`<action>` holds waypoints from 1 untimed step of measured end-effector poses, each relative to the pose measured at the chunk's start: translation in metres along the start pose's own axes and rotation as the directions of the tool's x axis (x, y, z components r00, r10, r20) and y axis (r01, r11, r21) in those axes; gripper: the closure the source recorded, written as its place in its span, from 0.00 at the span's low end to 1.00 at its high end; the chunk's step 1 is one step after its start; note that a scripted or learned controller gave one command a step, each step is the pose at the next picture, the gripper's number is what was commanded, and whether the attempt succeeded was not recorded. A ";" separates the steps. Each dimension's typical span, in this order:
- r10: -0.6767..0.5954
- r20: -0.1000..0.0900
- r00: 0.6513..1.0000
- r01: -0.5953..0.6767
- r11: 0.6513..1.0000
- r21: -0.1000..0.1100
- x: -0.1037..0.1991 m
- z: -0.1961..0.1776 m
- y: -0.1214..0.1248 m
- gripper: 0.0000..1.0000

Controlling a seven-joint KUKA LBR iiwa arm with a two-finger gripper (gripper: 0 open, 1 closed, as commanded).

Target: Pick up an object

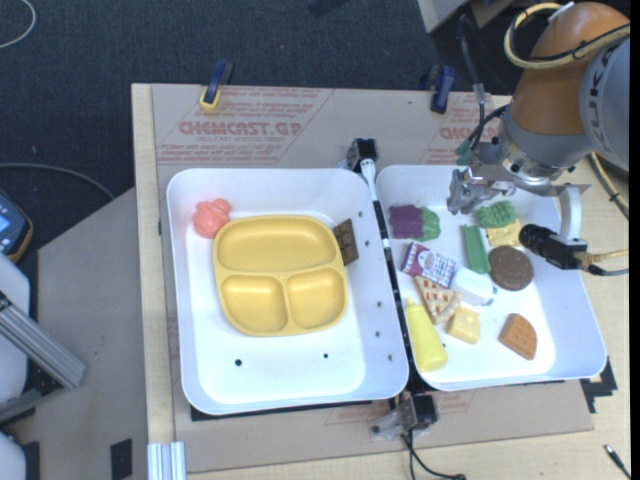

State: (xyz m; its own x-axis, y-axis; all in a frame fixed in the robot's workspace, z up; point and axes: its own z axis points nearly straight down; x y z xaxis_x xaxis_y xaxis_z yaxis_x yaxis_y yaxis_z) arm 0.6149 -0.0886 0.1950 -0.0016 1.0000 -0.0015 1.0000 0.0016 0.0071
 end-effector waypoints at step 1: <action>0.000 0.000 1.000 0.000 1.000 0.000 0.000 -0.032 0.002 1.00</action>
State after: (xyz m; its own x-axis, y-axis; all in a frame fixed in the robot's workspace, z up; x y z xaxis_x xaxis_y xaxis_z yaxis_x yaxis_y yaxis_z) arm 0.6163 -0.0885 0.2273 -0.0011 1.0000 -0.0014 1.0000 0.0011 0.0068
